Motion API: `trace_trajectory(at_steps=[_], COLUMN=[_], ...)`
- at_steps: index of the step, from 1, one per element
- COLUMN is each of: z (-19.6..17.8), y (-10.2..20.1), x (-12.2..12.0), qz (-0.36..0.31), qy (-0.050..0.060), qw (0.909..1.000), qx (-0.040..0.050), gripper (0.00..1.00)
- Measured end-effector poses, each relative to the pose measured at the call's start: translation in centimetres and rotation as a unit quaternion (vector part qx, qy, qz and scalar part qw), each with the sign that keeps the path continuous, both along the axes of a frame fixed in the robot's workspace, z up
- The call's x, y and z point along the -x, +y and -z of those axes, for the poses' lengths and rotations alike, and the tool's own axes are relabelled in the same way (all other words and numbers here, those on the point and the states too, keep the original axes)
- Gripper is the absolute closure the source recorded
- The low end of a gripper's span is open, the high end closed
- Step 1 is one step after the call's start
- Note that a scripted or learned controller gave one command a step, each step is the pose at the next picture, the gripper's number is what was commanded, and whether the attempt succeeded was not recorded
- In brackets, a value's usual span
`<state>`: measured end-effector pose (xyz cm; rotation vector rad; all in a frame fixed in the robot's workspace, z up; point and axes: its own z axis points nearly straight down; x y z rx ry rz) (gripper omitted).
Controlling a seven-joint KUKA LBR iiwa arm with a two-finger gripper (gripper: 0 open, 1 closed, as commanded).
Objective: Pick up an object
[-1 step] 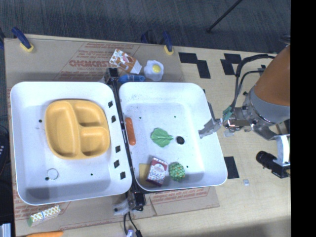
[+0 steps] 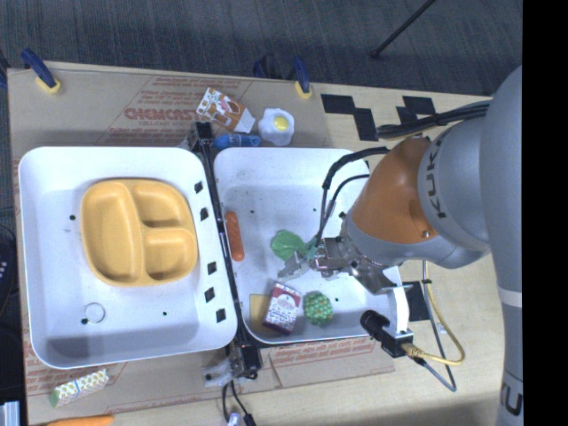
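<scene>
Brown cardboard-covered bench (image 2: 355,118) over dark grey carpet (image 2: 177,16); two shallow white plastic bins (image 2: 35,238). Gripper (image 2: 306,257) above crumpled green leaf-like object (image 2: 286,242); finger state impossible to tell.

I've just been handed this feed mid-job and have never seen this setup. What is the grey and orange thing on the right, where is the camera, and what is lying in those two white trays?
This is one camera fixed above the bench, looking down at a slant. The grey machine with the orange band is a robot arm reaching in from the right; its job is to pick up an object. Its hand sits low over the right bin, beside a green leafy toy. I cannot tell whether it grips anything. That bin also has an orange sausage-shaped piece along its left wall, a small red box and a green patterned ball. The left bin holds a yellow divided tray. Behind the bins lie a small printed carton and a white and yellow piece.
</scene>
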<state>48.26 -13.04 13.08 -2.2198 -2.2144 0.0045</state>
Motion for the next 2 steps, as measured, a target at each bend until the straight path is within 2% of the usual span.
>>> trace_trajectory(at_steps=[1, 2], z=[3.9, 3.9], y=[2.0, 3.1], x=[-2.7, -2.0], qz=[-0.229, -0.375], qy=[-0.001, -0.001], qw=[0.9733, 0.9269], qx=[-0.001, -0.0016], gripper=[0.0, 0.0])
